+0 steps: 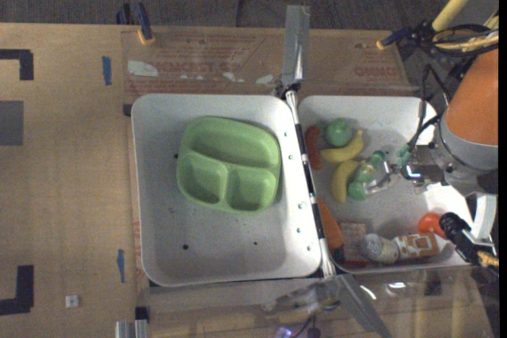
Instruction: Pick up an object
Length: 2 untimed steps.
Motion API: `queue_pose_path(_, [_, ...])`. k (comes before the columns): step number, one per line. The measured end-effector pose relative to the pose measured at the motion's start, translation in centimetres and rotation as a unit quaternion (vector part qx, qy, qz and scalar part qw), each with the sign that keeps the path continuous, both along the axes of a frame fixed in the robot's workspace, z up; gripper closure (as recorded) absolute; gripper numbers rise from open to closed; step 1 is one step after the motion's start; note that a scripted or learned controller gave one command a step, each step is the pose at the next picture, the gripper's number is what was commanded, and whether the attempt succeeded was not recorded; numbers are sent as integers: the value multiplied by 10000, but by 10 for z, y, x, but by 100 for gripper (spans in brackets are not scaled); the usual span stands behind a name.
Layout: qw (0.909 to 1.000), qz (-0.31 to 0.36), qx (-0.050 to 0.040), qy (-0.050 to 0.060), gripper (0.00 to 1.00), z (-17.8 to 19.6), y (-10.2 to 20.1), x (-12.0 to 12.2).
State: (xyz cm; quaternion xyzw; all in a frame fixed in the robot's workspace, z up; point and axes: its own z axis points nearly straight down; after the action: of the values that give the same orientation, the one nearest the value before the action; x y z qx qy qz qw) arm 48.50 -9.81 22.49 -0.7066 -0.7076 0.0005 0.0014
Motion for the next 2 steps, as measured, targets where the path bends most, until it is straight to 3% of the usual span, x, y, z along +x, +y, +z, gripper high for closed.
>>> queue_pose_path(1, [10000,4,-6,-19,0,-40,8,96])
queue_pose_path(2, [9999,-93,-13,-63,0,-136,-31,77])
